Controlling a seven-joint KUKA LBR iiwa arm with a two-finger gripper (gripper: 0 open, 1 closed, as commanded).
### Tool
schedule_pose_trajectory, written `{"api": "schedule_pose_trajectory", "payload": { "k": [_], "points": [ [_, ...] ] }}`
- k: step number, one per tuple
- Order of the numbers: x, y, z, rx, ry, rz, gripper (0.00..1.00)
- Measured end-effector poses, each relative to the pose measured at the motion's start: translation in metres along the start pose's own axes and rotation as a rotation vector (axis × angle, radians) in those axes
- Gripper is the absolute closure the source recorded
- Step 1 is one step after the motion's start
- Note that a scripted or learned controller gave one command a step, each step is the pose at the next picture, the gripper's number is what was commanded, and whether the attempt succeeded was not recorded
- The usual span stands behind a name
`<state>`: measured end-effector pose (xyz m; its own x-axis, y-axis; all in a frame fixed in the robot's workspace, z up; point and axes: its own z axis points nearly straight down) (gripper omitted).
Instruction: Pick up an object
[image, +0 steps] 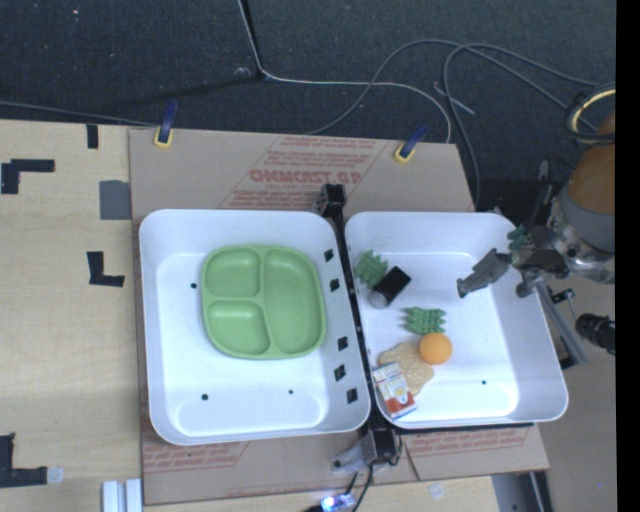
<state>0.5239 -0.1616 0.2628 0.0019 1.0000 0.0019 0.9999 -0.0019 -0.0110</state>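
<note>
Looking down, you see a wooden bench (60, 330) with a brown cardboard sheet (300, 170) on it, held by two yellow and blue clips (165, 132) at its far edge. Black tape marks (100, 270) sit on the wood at the left. Behind the bench the floor is dark, and thin wires (400, 75) curl across it. Two white bins rest side by side on the cardboard. The left bin (170, 400) holds a green plate (264, 301) with three sections. The right bin (520, 390) holds the small things: an orange ball (435, 348) touching a tan toy (408, 362), a red and white carton (395, 388) near the front, two green leafy toys (424, 320), and a black block (392, 284) by the left wall. The arm (590, 215) comes in from the right, over the bin's right edge. Its gripper (500, 275) hangs above the right part of that bin, well apart from the ball. Its fingers are spread open and hold nothing.
</note>
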Motion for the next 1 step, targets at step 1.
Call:
{"api": "schedule_pose_trajectory", "payload": {
  "k": [1],
  "points": [
    [0.0002,0.0019,-0.0048,-0.01,-0.002,-0.003,0.0]
  ]
}}
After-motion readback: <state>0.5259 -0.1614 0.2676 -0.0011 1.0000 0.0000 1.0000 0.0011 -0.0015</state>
